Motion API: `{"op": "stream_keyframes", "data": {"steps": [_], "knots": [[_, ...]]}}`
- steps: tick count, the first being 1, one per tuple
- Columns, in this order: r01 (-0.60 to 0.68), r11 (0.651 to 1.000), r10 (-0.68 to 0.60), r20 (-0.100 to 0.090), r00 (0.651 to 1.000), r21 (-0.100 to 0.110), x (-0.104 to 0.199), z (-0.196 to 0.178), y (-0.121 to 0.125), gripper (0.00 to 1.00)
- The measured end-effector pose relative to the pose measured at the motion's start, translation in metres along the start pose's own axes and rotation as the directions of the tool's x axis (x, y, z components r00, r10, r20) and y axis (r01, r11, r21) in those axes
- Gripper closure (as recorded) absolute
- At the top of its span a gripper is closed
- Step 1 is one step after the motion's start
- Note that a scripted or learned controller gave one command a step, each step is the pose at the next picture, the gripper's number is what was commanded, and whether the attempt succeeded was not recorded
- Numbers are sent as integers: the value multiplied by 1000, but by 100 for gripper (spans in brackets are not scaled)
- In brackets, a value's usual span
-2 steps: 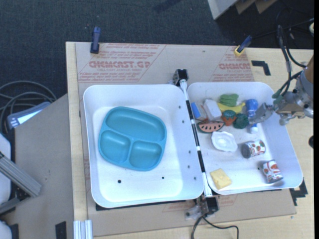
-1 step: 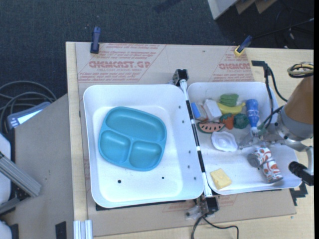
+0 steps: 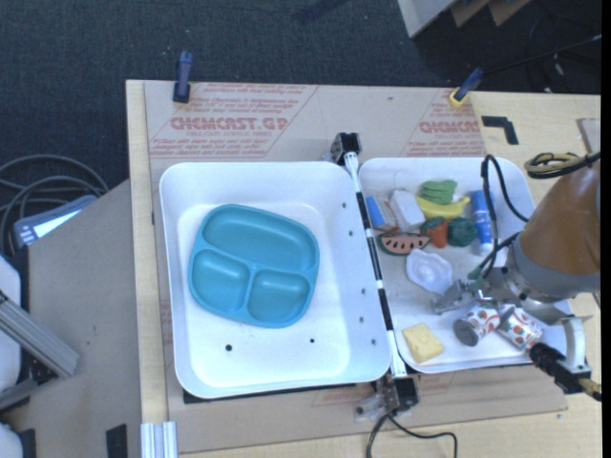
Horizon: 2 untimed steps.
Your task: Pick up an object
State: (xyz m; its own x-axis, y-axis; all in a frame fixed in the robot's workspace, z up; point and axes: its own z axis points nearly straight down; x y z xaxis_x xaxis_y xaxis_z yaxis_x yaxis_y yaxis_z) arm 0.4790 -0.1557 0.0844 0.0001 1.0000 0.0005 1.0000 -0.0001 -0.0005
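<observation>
- Reaching in from the right, the grey arm (image 3: 563, 246) with its orange band hangs over the right bin (image 3: 406, 172), and the pincer (image 3: 465, 299) sits low at the bin's near-right part; whether it is spread or pressed together I cannot tell, since the metal parts blur together.
- Just beside the pincer, toward the near edge, lie two small red-and-white patterned cans (image 3: 496, 322), side by side on the bin floor.
- To its left rests a crumpled clear plastic cup (image 3: 427, 270), and nearer the front a yellow cheese-like wedge (image 3: 421, 342).
- Farther back in the same bin lie a toy watermelon slice (image 3: 401, 242), a white block (image 3: 404, 208), an orange piece (image 3: 437, 232), a dark green lump (image 3: 462, 230), a banana with a green item on it (image 3: 441, 197), and a blue bottle (image 3: 482, 219).
- Nothing is visibly caught in the pincer; all these things lie on the bin floor.
- A teal divided plate (image 3: 253, 265) lies in the left bin (image 3: 181, 184).
- Both bins sit on the table (image 3: 143, 256), covered by a printed protective sheet.
</observation>
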Motion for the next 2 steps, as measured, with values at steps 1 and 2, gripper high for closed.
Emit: {"op": "stream_keyframes", "data": {"steps": [1, 2], "knots": [[0, 1000, 0, 2, 1000, -2, -55, -22, 82, 0], [1, 1000, -1, 0, 1000, -1, 7, 0, 131, 0]]}}
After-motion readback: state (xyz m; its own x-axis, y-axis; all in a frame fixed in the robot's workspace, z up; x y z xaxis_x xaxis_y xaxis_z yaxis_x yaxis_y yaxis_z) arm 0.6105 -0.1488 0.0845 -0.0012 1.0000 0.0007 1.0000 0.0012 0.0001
